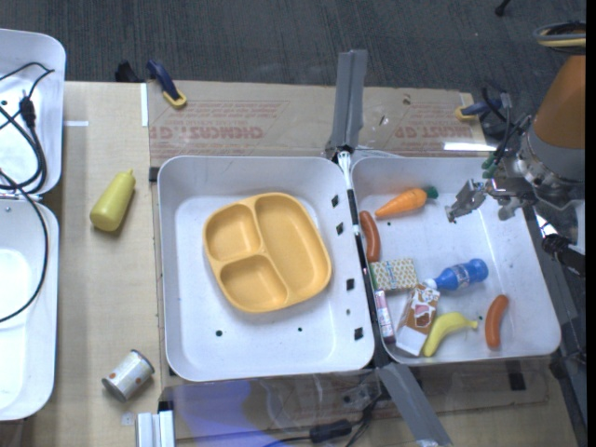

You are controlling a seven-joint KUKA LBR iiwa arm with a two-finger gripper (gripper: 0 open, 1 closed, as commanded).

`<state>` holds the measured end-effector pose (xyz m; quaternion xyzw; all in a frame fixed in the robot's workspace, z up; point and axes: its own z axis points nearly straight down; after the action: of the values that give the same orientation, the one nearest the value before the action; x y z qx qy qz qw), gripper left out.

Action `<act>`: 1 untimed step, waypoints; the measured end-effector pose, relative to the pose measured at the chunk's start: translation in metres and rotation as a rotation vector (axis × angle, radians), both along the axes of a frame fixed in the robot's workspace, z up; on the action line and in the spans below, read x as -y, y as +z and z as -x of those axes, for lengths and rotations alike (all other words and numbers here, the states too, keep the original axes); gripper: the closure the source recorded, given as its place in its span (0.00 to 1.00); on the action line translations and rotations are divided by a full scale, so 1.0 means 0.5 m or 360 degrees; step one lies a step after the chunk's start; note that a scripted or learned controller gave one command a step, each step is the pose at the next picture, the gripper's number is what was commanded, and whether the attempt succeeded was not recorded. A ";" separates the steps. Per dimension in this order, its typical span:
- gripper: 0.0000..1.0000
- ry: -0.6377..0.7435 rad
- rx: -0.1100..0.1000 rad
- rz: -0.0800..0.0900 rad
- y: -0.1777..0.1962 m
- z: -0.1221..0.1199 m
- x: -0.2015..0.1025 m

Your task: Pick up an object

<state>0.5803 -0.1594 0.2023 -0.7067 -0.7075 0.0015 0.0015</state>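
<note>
Bins take up most of the bench: the left bin (177,277) holds a yellow divided plate (266,250) lying flat near its middle, three compartments facing up. The right bin (526,259) sits just beside it, their rims meeting along a grey divider, and it carries all the small things.

From the right comes the arm (563,124), its orange band showing at the frame's edge. Its gripper (484,198) hangs over the upper right part of the right bin, the two metal fingers spread apart with nothing between them, above bare white floor. The carrot is the closest item, off to its left.

In that bin, going down in size: a blue bottle (460,275) lies on its side near the middle; a carrot (404,202) lies near the top, green end pointing right; a banana (446,331) curves along the bottom edge, touching a small snack packet (420,310); a red sausage (371,235) lies along the left wall; a checkered box (394,273) sits just below it; a second sausage (495,319) lies apart at lower right.

Out on the bench, a yellow mustard bottle (113,201) lies left of the bins, and a small can (128,374) lies tipped near the lower left corner.
</note>
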 end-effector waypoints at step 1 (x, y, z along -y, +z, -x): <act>0.00 0.0430 0.0005 0.0000 -0.057 -0.062 0.048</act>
<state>0.6111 -0.1833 0.1740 -0.6050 -0.7962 0.0007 0.0001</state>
